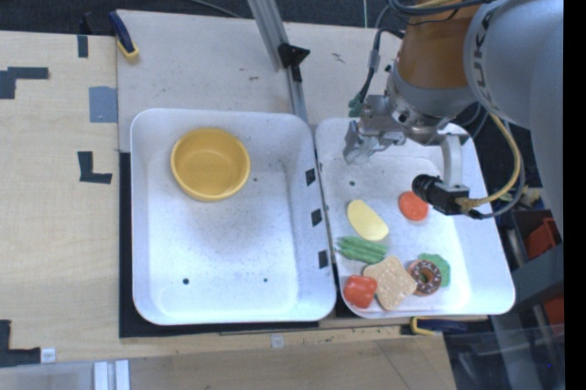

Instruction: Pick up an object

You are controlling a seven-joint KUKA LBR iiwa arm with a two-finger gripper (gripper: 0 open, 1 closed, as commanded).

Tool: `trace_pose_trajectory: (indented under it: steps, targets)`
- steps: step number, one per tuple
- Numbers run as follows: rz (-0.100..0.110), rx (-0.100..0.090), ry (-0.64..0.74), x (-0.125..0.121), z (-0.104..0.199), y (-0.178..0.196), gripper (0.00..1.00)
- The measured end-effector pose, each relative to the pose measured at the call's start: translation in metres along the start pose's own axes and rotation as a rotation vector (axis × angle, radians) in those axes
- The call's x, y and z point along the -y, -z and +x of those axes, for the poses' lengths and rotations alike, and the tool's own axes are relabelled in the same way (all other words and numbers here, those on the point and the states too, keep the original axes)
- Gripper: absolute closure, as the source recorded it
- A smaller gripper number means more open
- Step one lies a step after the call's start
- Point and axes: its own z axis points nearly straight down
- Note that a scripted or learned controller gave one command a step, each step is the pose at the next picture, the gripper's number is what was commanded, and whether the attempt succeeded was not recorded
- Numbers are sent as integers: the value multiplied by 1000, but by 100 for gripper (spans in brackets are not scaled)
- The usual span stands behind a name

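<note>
Cracker low — arm above right bin.

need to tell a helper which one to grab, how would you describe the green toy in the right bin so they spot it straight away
Look in the right bin, the one under the arm, where the toy foods lie near the front edge. The green bean pod lies just below the pale yellow lemon and above the cracker. It is the only long, thin, all-green piece.

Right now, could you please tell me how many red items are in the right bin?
2: a tomato near the middle of the right bin, and a red piece at its front left corner beside the cracker. The arm could hide more.
</note>
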Motion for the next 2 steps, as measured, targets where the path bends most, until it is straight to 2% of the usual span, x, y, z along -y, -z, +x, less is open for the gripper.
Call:
trace_pose_trajectory:
  steps: [1,2]
  targets:
    - [2,1,-2,-5,51,-8,100]
    - [2,2,-2,0,94,-11,100]
